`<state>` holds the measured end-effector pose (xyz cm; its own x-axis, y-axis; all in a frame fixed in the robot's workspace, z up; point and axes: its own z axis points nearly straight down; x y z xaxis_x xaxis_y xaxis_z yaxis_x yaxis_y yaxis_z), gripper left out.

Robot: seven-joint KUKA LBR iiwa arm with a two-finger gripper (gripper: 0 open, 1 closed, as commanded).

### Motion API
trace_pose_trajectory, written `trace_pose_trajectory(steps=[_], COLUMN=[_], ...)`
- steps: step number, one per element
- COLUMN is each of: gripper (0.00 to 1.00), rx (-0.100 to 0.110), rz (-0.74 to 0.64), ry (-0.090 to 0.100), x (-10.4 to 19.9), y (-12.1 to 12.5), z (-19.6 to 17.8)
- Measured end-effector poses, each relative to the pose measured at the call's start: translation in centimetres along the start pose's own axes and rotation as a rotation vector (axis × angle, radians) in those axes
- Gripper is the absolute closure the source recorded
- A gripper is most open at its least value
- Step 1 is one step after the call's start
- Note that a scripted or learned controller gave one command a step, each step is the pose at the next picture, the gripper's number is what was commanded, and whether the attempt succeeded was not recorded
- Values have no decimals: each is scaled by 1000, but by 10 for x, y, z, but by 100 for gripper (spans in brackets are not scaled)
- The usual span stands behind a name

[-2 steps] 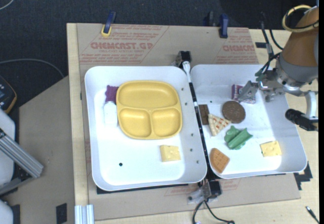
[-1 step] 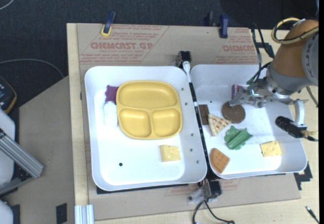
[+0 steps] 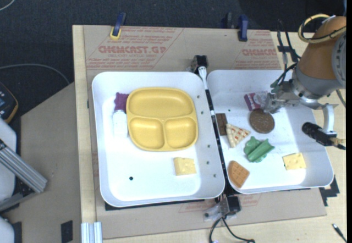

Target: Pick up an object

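Yellow divided tray (image 3: 162, 117) and cheese cube (image 3: 185, 166) occupy left bin (image 3: 110, 181).

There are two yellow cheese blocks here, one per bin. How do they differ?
The left cheese lies in the left bin, just below the yellow tray; the right cheese lies in the right bin, near its lower right corner. The left cheese sits apart from other food; the right cheese has the green piece to its left. Both are pale yellow, roughly square blocks, lying flat and untouched.
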<state>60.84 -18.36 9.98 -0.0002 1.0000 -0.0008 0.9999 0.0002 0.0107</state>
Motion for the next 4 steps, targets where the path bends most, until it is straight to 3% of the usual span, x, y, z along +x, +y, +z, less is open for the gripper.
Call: trace_pose_trajectory(steps=[2, 3, 4], gripper=[100, 100, 100], rx=[3, 5, 14], rz=[-1, -1, -5], ry=[-2, -2, 4], x=[3, 3, 61], y=[-6, -5, -16], z=[-105, -127, -118])
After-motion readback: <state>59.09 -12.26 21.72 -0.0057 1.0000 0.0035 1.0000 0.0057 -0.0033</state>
